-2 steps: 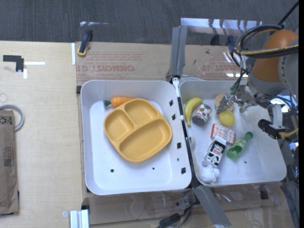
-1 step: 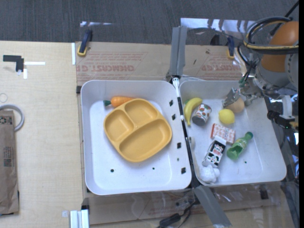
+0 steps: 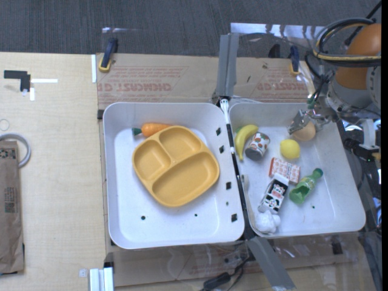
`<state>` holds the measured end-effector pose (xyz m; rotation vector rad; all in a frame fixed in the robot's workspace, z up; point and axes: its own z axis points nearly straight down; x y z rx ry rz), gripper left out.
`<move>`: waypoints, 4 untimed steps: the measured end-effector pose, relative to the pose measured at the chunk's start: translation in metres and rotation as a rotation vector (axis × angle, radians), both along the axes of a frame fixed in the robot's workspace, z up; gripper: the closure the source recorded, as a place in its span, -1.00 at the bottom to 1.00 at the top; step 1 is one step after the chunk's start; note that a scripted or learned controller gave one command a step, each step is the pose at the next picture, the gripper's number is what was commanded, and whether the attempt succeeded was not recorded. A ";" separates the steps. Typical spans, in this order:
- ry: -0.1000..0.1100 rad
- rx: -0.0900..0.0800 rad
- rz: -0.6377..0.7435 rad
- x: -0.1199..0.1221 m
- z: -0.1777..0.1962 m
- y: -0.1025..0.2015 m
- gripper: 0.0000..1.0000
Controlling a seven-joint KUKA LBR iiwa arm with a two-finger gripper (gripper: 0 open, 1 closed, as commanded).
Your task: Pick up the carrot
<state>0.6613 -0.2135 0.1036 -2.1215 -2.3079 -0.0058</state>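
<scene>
Near edge of right bin: a crumpled white wad lies at the near left corner of the shallow white right bin.
Milk carton: a small black-and-white carton lies just beyond the wad, touching it or nearly so.
Green bottle: a small green plastic bottle lies tilted to the right of the carton.
Snack packet: a red-and-white packet sits just beyond the carton.
Left bin: the shallow white left bin holds a yellow divided plastic plate with three compartments, set at a slant.
Lemon: a round yellow lemon rests beyond the packet.
Can: a small red-and-white can lies on its side to the left of the lemon.
Banana: a curved yellow banana lies just left of the can, near the wall between the bins.
Carrot: the orange carrot with a green stem end lies in the left bin at its far left, just beyond the plate's far rim, touching it or nearly so.
Hand: the metal two-finger hand hangs at the far right of the right bin, well apart from the carrot; a pale tan rounded object sits right at its tips. I cannot tell whether the fingers are apart or together.
Arm: the grey arm with an orange band reaches in from the far right.
Counter: pale wood counter to the left of the bins.
</scene>
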 end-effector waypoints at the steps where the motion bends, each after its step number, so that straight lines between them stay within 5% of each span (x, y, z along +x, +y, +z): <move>1: -0.002 -0.004 -0.450 -0.034 -0.011 0.011 1.00; 2: 0.001 -0.004 -0.868 -0.031 -0.011 0.012 1.00; 3: 0.008 0.001 -0.994 -0.022 -0.011 0.008 1.00; 4: 0.006 -0.007 -1.444 -0.037 -0.011 0.012 1.00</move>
